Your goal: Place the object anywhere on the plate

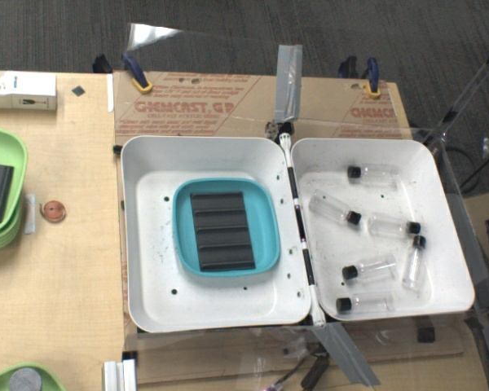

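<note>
From where I stand, the left bin [138, 218] and the right bin [454, 243] lie in plain sight, rim to rim, floors and walls uncovered under the open air above the bench.

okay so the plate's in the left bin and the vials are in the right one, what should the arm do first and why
Probably reach into the right bin and come down over one vial, best the upper one, which lies apart from the others. The vials lie loose in that bin, and the teal plate in the left bin has only a dark ridged insert on it, so nothing has been moved over yet.
</note>
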`<state>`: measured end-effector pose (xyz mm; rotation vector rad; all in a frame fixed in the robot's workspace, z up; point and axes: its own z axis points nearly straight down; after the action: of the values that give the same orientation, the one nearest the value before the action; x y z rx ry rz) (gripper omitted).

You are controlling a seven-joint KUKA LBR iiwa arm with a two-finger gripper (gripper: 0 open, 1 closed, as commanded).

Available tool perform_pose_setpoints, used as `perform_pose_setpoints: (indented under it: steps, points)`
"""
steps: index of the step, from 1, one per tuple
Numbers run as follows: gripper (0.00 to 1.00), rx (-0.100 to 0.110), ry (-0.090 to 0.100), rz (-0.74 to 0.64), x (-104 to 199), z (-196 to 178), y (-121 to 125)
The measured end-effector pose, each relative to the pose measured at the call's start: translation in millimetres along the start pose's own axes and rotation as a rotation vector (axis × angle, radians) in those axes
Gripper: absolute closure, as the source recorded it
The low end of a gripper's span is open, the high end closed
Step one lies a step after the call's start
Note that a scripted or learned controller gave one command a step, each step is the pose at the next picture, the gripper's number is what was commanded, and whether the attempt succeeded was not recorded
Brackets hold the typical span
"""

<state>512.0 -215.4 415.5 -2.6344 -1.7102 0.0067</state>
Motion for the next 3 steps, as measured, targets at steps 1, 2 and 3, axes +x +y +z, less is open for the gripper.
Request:
perform_pose_setpoints:
  steps: [1, 2, 3]
  points:
    - [0.00, 0.000, 0.000, 0.000, 0.0, 0.0, 0.0]
    - [0.00, 0.000, 0.000, 0.000, 0.0, 0.0, 0.0]
    - [0.00, 0.000, 0.000, 0.000, 0.0, 0.0, 0.0]
